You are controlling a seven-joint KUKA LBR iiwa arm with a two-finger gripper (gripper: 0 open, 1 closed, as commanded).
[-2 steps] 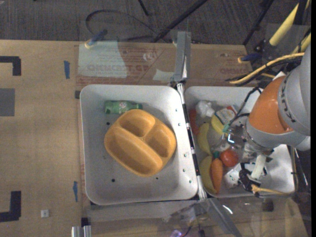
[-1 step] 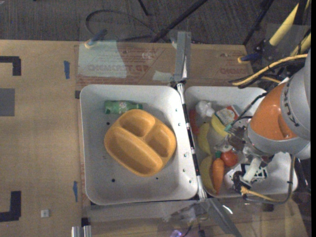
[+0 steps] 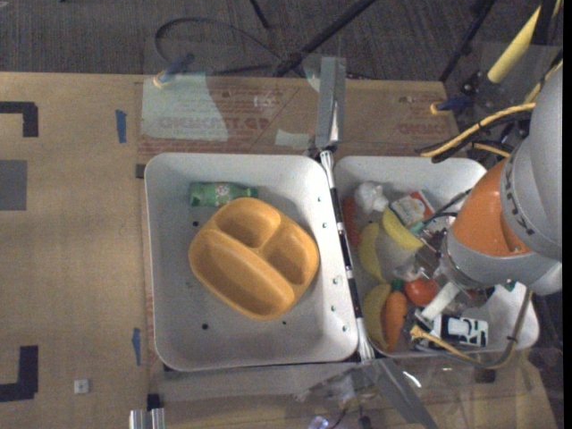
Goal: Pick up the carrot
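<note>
End effector (image 3: 440, 300) low in the right bin (image 3: 527, 324), near its front wall; whether it is released or clenched cannot be told, its tip blurred among clutter. Carrot (image 3: 394, 315) lies just left of the end effector, upright along the divider side, pressed against a yellow piece (image 3: 378, 315) on its left, a red piece (image 3: 420, 290) just above, little free room around it. Further left, the left bin (image 3: 170, 266) holds an orange divided plate (image 3: 254, 257) and a green packet (image 3: 221, 192), with open floor along its front and left edges.

Soft, even overhead light; mild blur throughout (worst at the edges), faint shadows, little glare.
</note>
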